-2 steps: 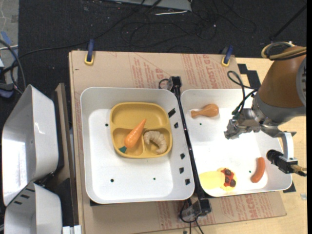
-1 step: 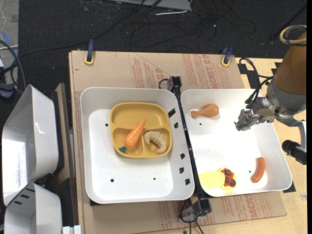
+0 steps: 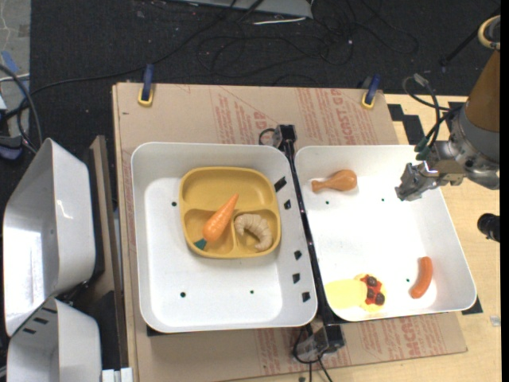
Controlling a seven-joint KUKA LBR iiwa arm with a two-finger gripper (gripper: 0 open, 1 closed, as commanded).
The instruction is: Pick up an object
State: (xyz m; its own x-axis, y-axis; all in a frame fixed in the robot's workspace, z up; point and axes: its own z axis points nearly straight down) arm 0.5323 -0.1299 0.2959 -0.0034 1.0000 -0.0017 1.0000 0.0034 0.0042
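Camera view: your gripper (image 3: 413, 183) hovers over the right white bin (image 3: 382, 237); whether it's spread, you cannot tell. Nearest target, the tan plastic drumstick (image 3: 336, 182), lies at the bin's far left, long axis across, bone end pointing left. Descend centred, closing across the meaty end.

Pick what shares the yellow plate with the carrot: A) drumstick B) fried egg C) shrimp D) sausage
C: the shrimp lies in the plate in the left bin, right beside the carrot. The drumstick, sausage and flat yellow piece are all in the right bin.
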